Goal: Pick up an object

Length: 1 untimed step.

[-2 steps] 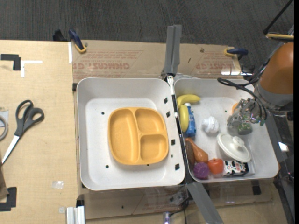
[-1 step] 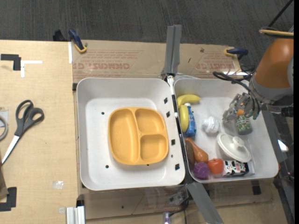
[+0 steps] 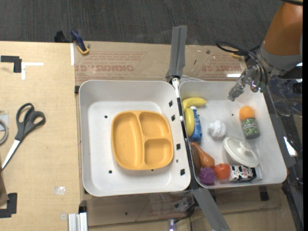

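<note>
Yellow divided plate sits in left bin; right bin holds banana, bottle; my jaws hover, state unclear.

We see bright, even overhead light, soft shadows inside the white bins, and slight blur throughout.

My gripper hangs at two o'clock over the right bin, above an orange. Bananas lie at nine in that bin; a yellow tray sits in the left bin.
</note>
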Motion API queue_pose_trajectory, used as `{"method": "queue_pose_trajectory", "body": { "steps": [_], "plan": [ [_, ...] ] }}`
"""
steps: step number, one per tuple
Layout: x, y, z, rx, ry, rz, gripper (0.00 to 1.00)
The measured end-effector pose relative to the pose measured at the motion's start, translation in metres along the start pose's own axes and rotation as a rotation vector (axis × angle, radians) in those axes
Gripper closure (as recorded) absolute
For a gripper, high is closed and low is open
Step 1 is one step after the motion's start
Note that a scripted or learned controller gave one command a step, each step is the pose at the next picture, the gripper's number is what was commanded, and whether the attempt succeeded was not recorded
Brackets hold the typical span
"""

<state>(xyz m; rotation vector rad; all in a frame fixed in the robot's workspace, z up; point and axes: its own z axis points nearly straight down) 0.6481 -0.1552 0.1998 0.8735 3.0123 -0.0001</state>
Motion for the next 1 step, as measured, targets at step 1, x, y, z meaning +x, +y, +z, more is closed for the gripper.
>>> {"method": "queue_pose_trajectory", "body": {
  "steps": [1],
  "plan": [
    [-0.0136,-0.0416,0.106,0.0,0.0,-0.248,1.0]
  ]
}}
